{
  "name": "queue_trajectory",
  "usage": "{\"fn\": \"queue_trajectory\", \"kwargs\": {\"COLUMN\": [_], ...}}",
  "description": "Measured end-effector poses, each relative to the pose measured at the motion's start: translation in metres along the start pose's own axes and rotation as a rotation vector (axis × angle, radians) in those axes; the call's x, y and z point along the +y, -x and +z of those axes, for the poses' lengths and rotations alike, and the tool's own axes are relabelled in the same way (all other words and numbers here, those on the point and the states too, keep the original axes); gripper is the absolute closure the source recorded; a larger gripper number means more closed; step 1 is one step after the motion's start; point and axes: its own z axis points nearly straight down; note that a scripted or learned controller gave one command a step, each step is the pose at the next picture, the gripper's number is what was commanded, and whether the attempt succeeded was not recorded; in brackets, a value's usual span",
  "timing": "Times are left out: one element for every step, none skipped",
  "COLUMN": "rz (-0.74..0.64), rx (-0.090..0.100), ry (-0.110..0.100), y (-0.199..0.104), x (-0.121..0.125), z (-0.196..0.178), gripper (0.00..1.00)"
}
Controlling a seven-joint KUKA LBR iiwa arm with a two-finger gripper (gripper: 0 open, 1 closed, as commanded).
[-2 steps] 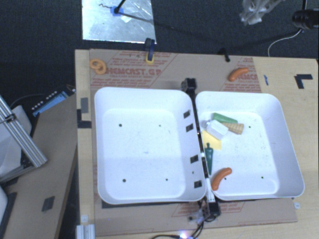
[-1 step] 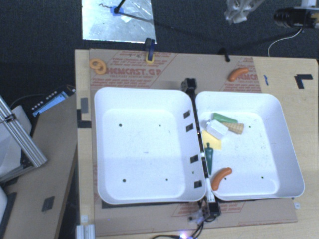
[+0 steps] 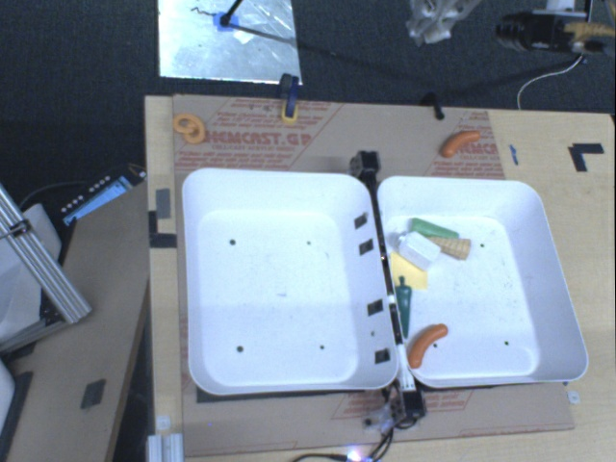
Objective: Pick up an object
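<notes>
1. Nearest our lens, an orange sausage-shaped toy (image 3: 426, 343) lies at the front of the right bin (image 3: 539, 258), just beside the divider.
2. Behind it we see a dark green piece (image 3: 404, 303), a white block (image 3: 418, 251), a green block (image 3: 432, 229) and a tan cone (image 3: 456, 248) clustered together.
3. We find the gripper (image 3: 438, 12) high at the top edge, well apart from the bins; it grips nothing.
4. We judge the pick not yet begun: approach, descent and grasp all remain.
</notes>
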Motion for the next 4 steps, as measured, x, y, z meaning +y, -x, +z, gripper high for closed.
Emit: {"fn": "queue_trajectory", "kwargs": {"rz": [0.0, 0.0, 0.001, 0.0], "rx": [0.0, 0.0, 0.0, 0.0], "ry": [0.0, -0.001, -0.001, -0.001], "y": [-0.029, -0.06, -0.087, -0.116], "x": [0.0, 0.0, 0.001, 0.001], "z": [0.0, 0.0, 0.0, 0.0], "gripper": [1.0, 1.0, 1.0, 1.0]}}
